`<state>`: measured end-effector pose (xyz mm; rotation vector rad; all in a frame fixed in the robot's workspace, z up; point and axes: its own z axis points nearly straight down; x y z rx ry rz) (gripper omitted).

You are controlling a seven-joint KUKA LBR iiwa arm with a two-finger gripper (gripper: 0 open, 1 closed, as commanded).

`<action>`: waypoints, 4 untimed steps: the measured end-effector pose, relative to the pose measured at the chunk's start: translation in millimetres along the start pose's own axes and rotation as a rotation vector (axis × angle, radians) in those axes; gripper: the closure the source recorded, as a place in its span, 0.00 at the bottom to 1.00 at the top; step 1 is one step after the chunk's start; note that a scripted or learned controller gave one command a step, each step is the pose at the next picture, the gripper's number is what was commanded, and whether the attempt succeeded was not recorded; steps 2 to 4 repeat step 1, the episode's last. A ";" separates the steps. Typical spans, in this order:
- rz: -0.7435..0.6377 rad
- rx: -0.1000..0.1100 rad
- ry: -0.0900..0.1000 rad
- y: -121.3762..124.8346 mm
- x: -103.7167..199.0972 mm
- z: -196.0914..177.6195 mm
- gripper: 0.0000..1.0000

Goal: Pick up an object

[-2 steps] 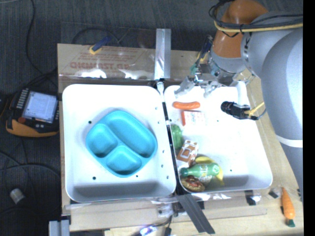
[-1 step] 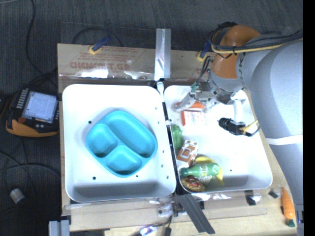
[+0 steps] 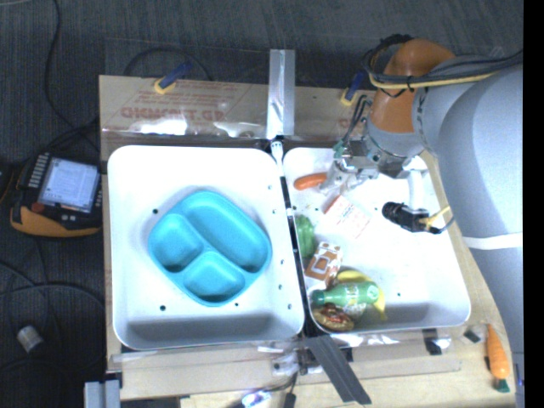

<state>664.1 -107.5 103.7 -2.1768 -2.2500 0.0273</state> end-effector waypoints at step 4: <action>0.105 -0.018 0.003 3.5 60.2 -136.5 1.00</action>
